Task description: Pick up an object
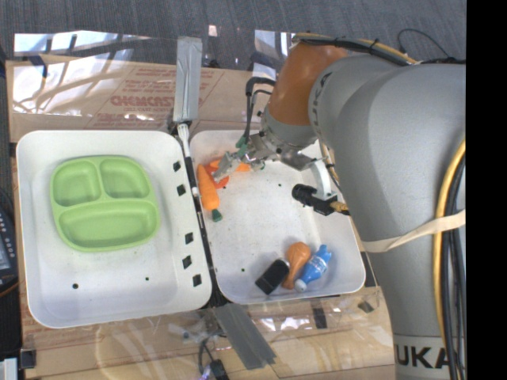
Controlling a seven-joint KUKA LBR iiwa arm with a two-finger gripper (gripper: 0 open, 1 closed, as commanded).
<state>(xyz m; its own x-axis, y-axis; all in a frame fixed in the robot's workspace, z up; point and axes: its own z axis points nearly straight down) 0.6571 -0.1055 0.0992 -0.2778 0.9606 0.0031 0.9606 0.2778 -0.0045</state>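
My gripper [231, 163] is low over the back left corner of the right bin [261, 220]. It is directly over a small orange-red object [219, 176]. An orange carrot with a green tip [208, 190] lies just below and left of it, along the bin's left wall. Near the front of the same bin lie a black block [272, 276], a tan drumstick-shaped toy [297, 258] and a small blue bottle [315, 266], close together. Whether anything is in the gripper is hidden by its body.
The left bin [47, 283] holds a green divided plate [104, 203]. A black part with a cable [313, 198] juts over the right bin's right side. The grey arm [380, 149] covers the bench's right side. Cardboard lies behind the bins.
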